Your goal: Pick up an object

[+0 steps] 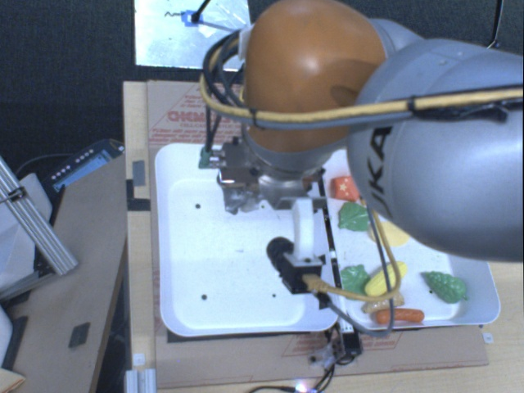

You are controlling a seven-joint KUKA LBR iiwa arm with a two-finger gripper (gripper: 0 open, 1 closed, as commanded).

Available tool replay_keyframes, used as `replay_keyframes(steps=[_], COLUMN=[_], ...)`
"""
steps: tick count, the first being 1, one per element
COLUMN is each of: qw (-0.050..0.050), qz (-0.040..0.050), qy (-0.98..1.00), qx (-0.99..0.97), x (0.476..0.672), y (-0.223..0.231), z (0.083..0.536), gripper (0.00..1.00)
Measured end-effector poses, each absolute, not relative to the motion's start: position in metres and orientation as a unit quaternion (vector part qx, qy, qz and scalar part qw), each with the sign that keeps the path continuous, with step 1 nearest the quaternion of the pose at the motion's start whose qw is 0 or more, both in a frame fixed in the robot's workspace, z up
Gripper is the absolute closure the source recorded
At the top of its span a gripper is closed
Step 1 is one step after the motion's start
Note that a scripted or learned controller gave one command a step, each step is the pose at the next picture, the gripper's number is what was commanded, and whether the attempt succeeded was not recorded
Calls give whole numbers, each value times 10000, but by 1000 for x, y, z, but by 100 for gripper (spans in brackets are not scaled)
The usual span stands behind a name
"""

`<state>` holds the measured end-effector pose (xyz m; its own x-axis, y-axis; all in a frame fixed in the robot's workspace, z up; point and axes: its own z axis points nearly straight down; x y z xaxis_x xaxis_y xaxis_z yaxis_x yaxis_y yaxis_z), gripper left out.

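My gripper (pixel 242 196) hangs over the back part of the left white bin (pixel 166 244), under the big orange band of the arm. The arm's body hides much of it, and I see nothing held in it. The objects lie in the right white bin (pixel 490 303): a red-orange piece (pixel 344 188), a green leafy piece (pixel 354 217), a pale yellow piece (pixel 395 235), a second green piece (pixel 354 277), a yellow piece (pixel 381 283), an orange carrot (pixel 401 316) and a green piece (pixel 444 286) at the right. The arm covers the back of that bin.
Both bins rest on a cardboard sheet (pixel 176 113). A grey device (pixel 82 164) and metal rails (pixel 33 228) stand to the left of the bench. A shiny plate (pixel 164 23) lies behind the bins.
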<state>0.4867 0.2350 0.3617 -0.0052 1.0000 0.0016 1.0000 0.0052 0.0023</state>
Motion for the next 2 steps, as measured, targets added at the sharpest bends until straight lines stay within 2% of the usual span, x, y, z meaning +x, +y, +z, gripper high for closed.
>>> replay_keyframes(steps=[1, 2], qw=[8, -6], qz=[3, 19], qy=[7055, 7110], qx=[7087, 7032], x=[508, 485], y=[159, 231], z=[351, 365], gripper=[100, 100])
